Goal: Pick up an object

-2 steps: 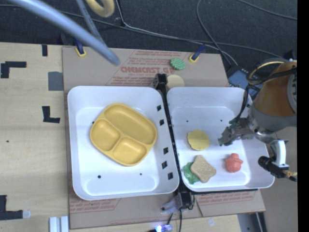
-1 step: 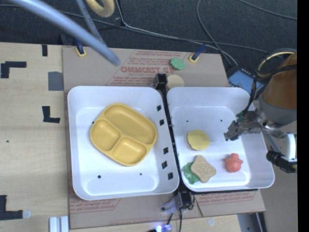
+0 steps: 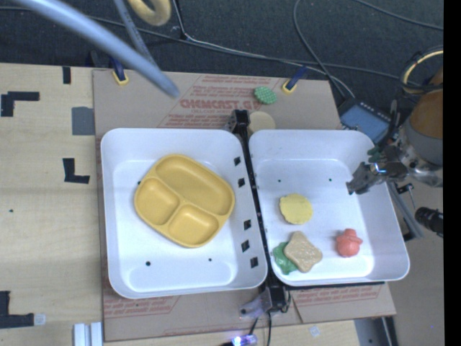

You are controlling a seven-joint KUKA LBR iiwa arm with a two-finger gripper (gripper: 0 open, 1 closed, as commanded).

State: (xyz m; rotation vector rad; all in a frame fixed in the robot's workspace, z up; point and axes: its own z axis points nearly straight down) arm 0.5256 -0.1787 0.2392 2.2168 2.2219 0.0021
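The right bin (image 3: 317, 150) holds a round yellow piece (image 3: 296, 208), a tan toast-shaped piece (image 3: 302, 251) lying over a green piece (image 3: 282, 257), and a small red piece (image 3: 348, 243). My gripper (image 3: 364, 180) hangs over the right bin's right side, up and right of the yellow piece and above the red one. Nothing shows between it and the bin floor. The left bin (image 3: 122, 150) holds a yellow divided plate (image 3: 184, 200).
A green scrubby item (image 3: 265, 94) and a pale disc (image 3: 261, 120) lie on the cardboard behind the bins. Cables run across the dark floor at the back. A grey pole (image 3: 94, 31) slants over the top left. Black clips (image 3: 245, 193) join the two bins.
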